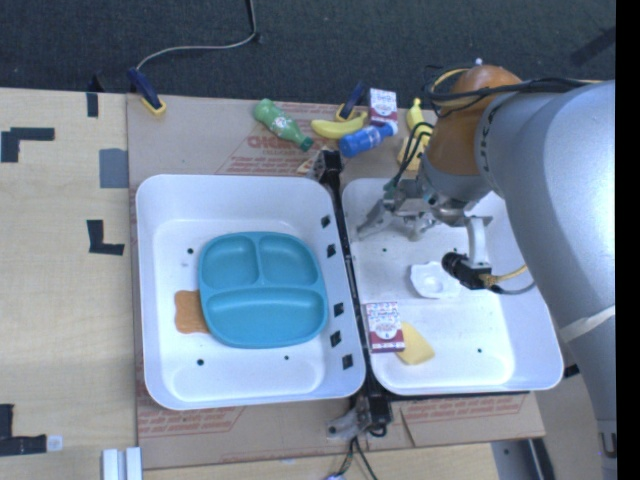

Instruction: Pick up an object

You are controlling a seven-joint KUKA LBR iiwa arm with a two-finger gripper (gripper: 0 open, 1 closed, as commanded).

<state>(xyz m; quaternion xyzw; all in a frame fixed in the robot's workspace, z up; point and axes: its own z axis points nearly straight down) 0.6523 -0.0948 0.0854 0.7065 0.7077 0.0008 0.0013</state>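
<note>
My gripper (392,226) hangs over the back left part of the right bin (520,363). It is open, its two metal fingers (368,225) spread apart with bare white bin floor between them. In front of it, a white crumpled object (430,281) lies mid-bin. Closer to the front edge are a small red and white carton (384,327) and a yellow wedge (415,349) touching it. The left bin (160,368) holds a blue divided plate (263,288) with an orange-brown piece (186,311) tucked under its left edge.
Behind the bins on the cardboard lie a green bottle (281,124), a banana (337,127), a blue bottle (362,140) and a small carton (383,103). A blue and yellow clamp (146,90) sits at the back left. The grey arm (550,198) covers the right bin's right side.
</note>
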